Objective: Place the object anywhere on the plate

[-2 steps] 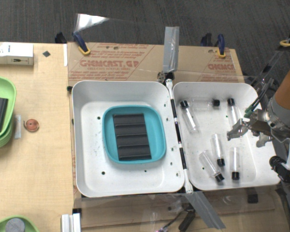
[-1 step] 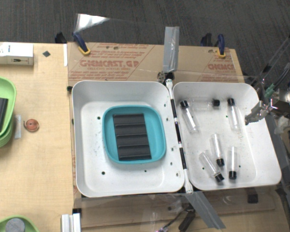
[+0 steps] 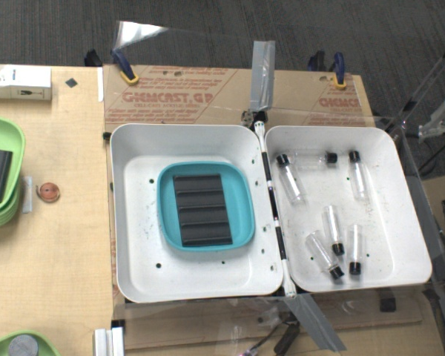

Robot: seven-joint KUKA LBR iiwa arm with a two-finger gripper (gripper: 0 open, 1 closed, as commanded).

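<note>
Clear vials [image 3: 332, 221] lay scattered in the right bin [image 3: 400, 199], well apart from the teal plate [image 3: 241, 199] in the left bin [image 3: 133, 258]. The pincer's state could not be told. Best chosen was probably a lone vial, gripped across its middle.

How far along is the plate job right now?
Nothing looks placed yet: the teal plate in the left bin carries only its dark ridged insert. Nothing is in hand. The clear capped tubes all lie loose in the right bin. Picking one tube and setting it on the plate is all still left.
</note>
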